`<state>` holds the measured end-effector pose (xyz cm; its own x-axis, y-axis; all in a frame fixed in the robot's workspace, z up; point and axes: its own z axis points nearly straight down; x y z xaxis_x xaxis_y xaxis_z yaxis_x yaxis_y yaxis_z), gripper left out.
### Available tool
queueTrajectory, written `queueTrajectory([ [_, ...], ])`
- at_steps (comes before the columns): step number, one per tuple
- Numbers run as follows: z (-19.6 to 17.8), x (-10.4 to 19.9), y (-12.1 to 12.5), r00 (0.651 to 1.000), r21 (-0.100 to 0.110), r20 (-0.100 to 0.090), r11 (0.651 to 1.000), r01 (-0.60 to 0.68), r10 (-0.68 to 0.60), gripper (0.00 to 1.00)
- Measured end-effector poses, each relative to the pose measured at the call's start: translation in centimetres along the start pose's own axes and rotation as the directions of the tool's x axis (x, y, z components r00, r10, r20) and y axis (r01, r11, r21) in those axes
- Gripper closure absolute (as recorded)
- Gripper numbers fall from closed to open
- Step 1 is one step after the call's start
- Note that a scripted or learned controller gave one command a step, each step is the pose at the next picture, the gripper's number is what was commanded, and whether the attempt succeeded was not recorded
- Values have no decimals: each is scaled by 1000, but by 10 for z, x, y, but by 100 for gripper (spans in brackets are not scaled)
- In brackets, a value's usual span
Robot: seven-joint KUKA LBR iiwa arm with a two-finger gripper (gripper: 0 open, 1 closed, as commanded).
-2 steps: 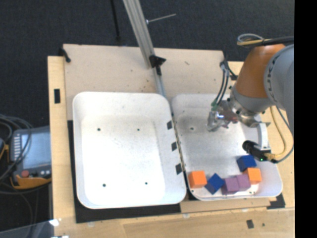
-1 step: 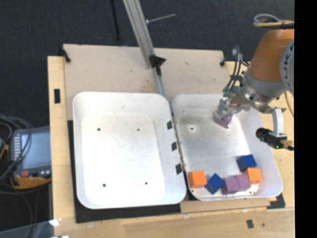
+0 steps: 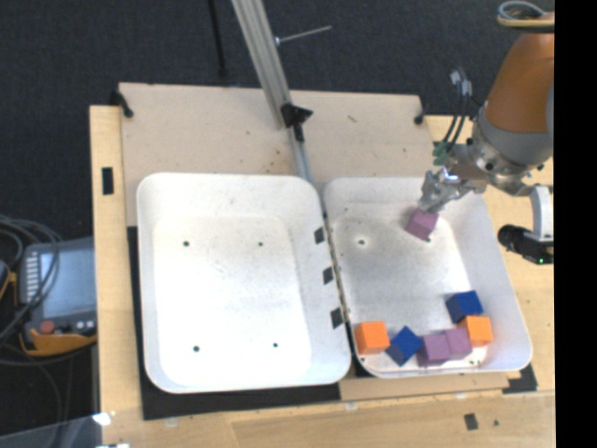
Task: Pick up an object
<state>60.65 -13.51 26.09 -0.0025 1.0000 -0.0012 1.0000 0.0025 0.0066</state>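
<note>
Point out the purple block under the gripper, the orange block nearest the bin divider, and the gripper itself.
purple block [image 3: 422, 223], camera view, middle of its top face
orange block [image 3: 372, 336], camera view, centre of its top
gripper [image 3: 436, 197], camera view, between its fingertips

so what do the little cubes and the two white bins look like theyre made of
Cubes, such as the purple cube at the gripper and the orange cube in the near row: probably foam or painted wood, since the colours are flat and matte with no glare; the view can't settle which. Right bin and left bin: likely moulded plastic, smooth white with rounded corners, speckled with dark scuffs.
</note>
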Motion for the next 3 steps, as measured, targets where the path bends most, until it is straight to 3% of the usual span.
queueTrajectory([
  [3,34,158,16,1000,11,-2,1000,4,-4,100],
])
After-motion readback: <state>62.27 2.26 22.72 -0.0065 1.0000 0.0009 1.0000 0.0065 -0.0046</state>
